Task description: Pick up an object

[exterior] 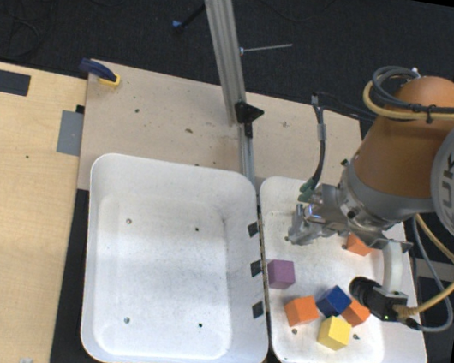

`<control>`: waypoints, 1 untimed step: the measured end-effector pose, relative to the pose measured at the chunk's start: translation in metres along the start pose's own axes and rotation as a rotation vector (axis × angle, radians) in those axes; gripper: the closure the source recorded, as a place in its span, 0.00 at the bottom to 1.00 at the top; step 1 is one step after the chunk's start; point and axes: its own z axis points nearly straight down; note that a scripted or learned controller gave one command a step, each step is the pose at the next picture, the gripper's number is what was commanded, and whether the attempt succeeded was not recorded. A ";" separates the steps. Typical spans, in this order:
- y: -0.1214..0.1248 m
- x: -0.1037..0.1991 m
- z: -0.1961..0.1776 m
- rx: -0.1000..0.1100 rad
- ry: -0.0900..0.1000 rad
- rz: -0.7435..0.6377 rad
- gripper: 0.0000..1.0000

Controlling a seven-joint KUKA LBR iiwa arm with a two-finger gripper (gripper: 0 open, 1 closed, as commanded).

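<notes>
While the tool hangs low over the far part of the right bin, whether its fingers are spread or closed cannot be told, nor whether it grips anything. Just nearer the camera than it lies a purple block; beyond that, nearer still and rightward, cluster an orange block, blue block and yellow block.

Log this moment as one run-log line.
gripper: over right bin, above purple block | grasp: none seen | blocks in bin: purple, orange, blue, yellow
</notes>
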 end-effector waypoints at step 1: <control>-0.015 0.057 0.023 0.002 0.000 0.000 1.00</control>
